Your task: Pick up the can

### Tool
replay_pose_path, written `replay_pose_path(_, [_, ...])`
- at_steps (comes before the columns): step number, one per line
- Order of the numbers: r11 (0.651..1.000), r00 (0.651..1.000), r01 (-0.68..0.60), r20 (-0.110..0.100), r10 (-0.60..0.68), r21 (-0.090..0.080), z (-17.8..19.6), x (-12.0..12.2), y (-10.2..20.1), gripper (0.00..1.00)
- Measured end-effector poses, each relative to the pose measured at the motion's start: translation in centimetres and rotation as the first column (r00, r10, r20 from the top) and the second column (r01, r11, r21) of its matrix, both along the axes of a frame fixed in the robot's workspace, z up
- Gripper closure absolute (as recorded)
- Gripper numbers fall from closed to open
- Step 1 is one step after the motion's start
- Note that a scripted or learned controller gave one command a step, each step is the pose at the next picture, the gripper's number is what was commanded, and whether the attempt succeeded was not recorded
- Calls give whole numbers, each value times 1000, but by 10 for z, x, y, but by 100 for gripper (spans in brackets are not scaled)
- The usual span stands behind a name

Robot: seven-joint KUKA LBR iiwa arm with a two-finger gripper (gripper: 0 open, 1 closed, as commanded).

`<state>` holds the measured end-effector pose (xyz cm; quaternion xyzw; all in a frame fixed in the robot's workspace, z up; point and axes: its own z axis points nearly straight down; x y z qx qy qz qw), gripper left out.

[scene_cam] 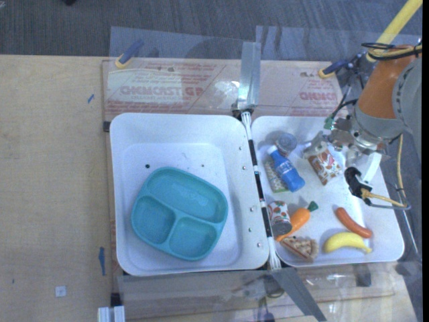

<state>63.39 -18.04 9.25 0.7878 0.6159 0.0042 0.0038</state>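
Left sheet (167,89): faded red print, reads roughly "CHEMCAST GP"; smaller lines beneath too blurred to read
Right sheet (301,89): same red print, partly cut off, not legible
Packet (326,166): red and white label, text too small to read
Blue bottle (287,171): label unreadable
Can (286,142): no readable print
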Motion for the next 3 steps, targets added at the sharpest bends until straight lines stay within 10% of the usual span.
replay_pose_path(1, [1000,1000,-3,4,3,-1,12,2,1,100])
replay_pose_path(2, [965,965,263,9,-263,1,3,-27,68,100])
replay_pose_path(3, [962,962,273,-12,-273,0,156,-16,69,100])
